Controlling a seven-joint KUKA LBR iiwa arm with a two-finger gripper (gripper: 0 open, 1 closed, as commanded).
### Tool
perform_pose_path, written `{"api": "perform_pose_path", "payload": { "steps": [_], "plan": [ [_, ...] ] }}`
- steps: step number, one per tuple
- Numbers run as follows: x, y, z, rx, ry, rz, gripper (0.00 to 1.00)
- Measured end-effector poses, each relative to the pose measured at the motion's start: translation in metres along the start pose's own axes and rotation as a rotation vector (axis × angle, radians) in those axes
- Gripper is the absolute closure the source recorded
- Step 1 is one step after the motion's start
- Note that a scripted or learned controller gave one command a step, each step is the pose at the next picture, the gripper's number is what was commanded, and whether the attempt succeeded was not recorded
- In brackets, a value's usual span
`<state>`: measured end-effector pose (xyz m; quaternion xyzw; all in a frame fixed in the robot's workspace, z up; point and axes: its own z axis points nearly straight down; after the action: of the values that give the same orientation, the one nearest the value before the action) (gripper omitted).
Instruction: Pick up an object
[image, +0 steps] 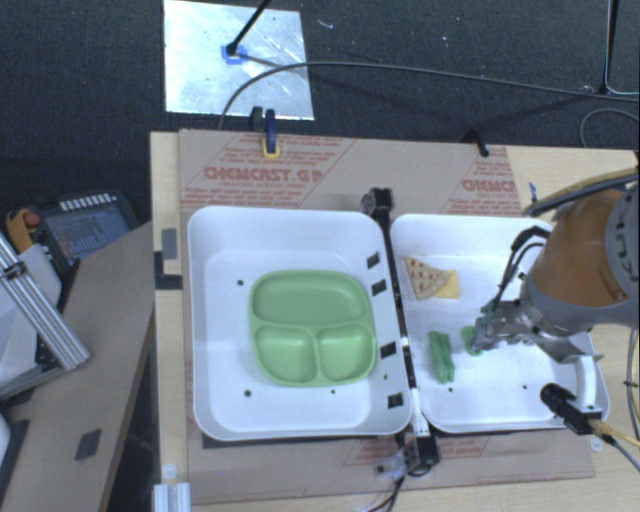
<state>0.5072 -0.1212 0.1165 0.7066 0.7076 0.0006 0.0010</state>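
Gripper (478, 338) low in right bin (480, 235), green piece (440, 357) just beside

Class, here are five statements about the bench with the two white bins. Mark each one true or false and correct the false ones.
1. The green divided tray lies in the left bin. True.
2. The pizza slice toy lies in the left bin. False: it lies in the right bin.
3. The green tray has three compartments. True.
4. The long green piece rests on top of the pizza slice toy. False: it lies apart from it, nearer the front of the right bin.
5. The gripper is above the right bin. True.
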Motion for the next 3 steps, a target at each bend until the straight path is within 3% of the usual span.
{"api": "perform_pose_path", "payload": {
  "steps": [2, 3],
  "plan": [
    [-0.005, 0.013, -0.099, -0.005, -0.001, -0.003, 1.0],
    [0.045, 0.021, -0.091, 0.0, 0.002, -0.008, 1.0]
  ]
}}
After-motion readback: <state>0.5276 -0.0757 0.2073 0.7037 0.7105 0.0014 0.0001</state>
